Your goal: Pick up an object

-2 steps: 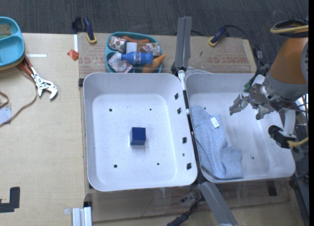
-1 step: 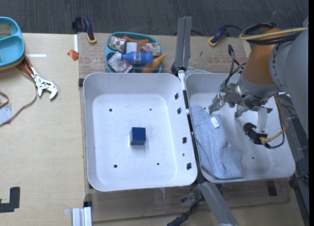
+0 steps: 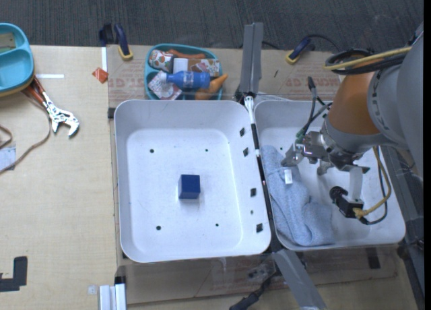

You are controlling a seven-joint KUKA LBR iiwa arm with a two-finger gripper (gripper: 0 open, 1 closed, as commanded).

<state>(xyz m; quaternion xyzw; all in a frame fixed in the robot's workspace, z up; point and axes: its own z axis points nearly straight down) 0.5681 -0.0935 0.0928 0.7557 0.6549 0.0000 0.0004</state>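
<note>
From above, two white bins sit side by side on the bench. The left bin (image 3: 135, 167) holds a small blue cube (image 3: 190, 186), resting flat on the floor a little toward six o'clock from the bin's middle and well apart from every wall. The right bin (image 3: 390, 231) holds a crumpled pale blue-grey cloth (image 3: 289, 201) lying along its nine-o'clock side and reaching down to the six-o'clock corner. The arm (image 3: 367, 110), grey with its orange band, comes in from three o'clock and hangs over the right bin, the gripper (image 3: 296, 157) low over the cloth's twelve-o'clock end; whether it is released or clenched cannot be told from this angle, and nothing can be seen between its tips. Beyond the bins at twelve o'clock stands a teal tray (image 3: 153, 59) heaped with assorted small items. Far off at ten o'clock a wrench (image 3: 59, 118) lies on the bench beside a light blue dish (image 3: 17, 59).
</note>
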